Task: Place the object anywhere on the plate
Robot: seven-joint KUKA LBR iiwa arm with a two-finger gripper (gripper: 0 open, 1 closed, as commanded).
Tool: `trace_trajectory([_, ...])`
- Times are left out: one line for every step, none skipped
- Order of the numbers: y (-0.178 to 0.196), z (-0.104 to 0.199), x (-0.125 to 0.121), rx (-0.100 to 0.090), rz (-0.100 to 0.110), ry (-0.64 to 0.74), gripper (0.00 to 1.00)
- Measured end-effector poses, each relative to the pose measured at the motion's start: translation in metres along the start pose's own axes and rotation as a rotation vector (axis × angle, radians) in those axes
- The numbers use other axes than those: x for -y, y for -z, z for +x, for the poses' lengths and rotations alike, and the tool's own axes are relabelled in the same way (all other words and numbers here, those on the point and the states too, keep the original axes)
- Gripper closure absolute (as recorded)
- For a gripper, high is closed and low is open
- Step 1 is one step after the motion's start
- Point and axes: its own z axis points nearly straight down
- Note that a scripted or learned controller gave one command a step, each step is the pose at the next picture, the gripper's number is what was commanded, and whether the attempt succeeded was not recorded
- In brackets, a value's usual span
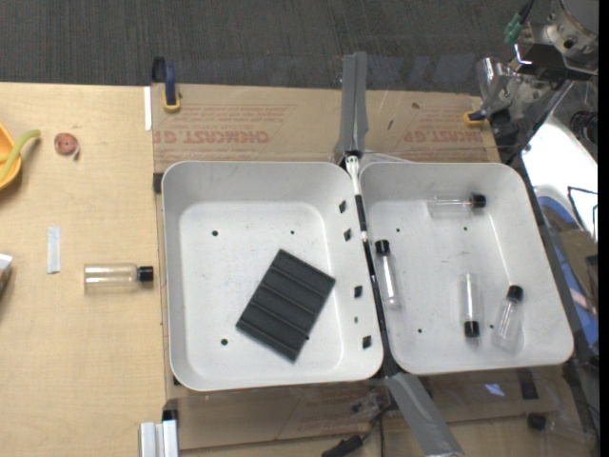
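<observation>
**Two white bins on a bench, dark plate on the left, clear vials on the right**

At the far left of the frame, on the tan bench top, sits part of a yellow object at the edge, with a small round reddish piece just beside it. Lower down lies a small pale strip, and near it a clear vial with a black cap lies on its side, outside the bins.

Left of centre is the left bin, shallow and white. A dark grey ribbed rectangular plate lies flat in it, turned at a slant, toward the lower middle of the bin.

Right of centre is the right bin, touching the left one along a shared edge. It holds 4 clear vials with black caps. The first vial lies along the bin's left wall. The second vial lies sideways near the upper part of the bin. The third vial and the fourth vial lie close together in the lower right area, apart from each other.

At the upper right corner of the frame, the arm with its gripper hangs above the bench beyond the right bin's far corner, well apart from the vials. Whether the gripper is apart or together cannot be told.
</observation>
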Motion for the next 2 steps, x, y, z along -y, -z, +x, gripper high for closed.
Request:
trace_trajectory([-0.115,0.065,0.041,-0.001,0.002,0.187,1.0])
trace_trajectory([-0.183,0.107,0.137,-0.002,0.002,0.342,1.0])
